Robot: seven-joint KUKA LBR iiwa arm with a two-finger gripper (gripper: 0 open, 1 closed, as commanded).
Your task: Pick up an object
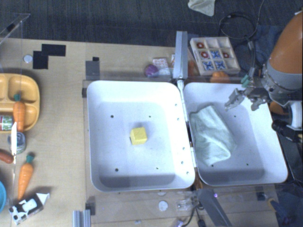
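1. The hand (242, 98) hangs over the far right part of the right bin (270, 174), reaching in from the right under the arm's orange band (288, 46). Its two fingers look spread with nothing between them, so I judge it open and unloaded, poised above the bin, not yet down on anything.
2. The nearest candidate for the task is the pale cloth (212, 134), lying crumpled on the floor of the right bin toward its left wall. It sits just beside and below the hand, which suggests the arm is lined up over this bin to go for it.
3. The other candidate is the yellow block (138, 135), alone near the middle of the left bin (99, 174), well apart from the hand. A small firm cube should be an easier grip than limp fabric, which may slip or bunch.
4. Both bins sit side by side, touching along a central divider, probably so things can be moved from one to the other.
5. Off to the left on the surface (57, 141) lie toy foods: a yellow tray (28, 86) and carrots (24, 174), seemingly spare props parked out of reach.
6. Beyond the bins rests a tic-tac-toe board (215, 55) with red and blue marks. A small can at the left edge carries a label too small to read; no other writing is legible.
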